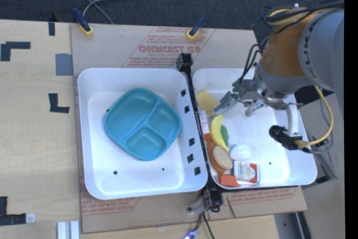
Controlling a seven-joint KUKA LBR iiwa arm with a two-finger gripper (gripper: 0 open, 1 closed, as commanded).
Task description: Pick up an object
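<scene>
Hovered over right bin (302, 173), gripper (239, 102) with jaws spread wide, holding nothing. Still at approach step. Toy food pile (222, 145) lay at seven o'clock from fingertips, yellow piece (206, 100) at nine. Needed, probably: descent onto one item, then closing.

We see two smooth white plastic bins (92, 137), a matt blue plastic divided plate (143, 123), brown cardboard (162, 47) beneath them, pale wood bench (33, 137), and glossy toy food just below the fingers (226, 101).
</scene>
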